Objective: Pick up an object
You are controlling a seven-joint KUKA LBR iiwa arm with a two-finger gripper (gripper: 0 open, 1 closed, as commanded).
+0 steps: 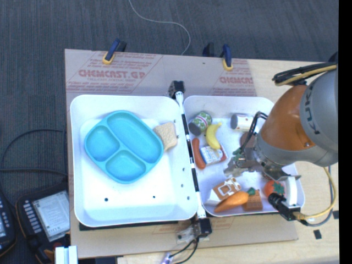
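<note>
Gripper [237, 166]: low over the right bin's middle; whether it grips anything cannot be told (fingers blurred against the clutter).
Carrot [233, 201]: near edge, just beyond the gripper.
Banana [212, 137]: left of the gripper, beside a green can [201, 120].
Right bin [226, 101]: holds the toys.
Left bin [98, 210]: holds a blue divided tray [123, 146] with a bread slice [166, 136] touching it.

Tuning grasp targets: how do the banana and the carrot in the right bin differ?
The banana is yellow, the carrot orange. The banana lies near the bin's upper middle, running top to bottom; the carrot lies along the near edge, running left to right. The gripper hovers between them. Both are elongated toy foods.
</note>
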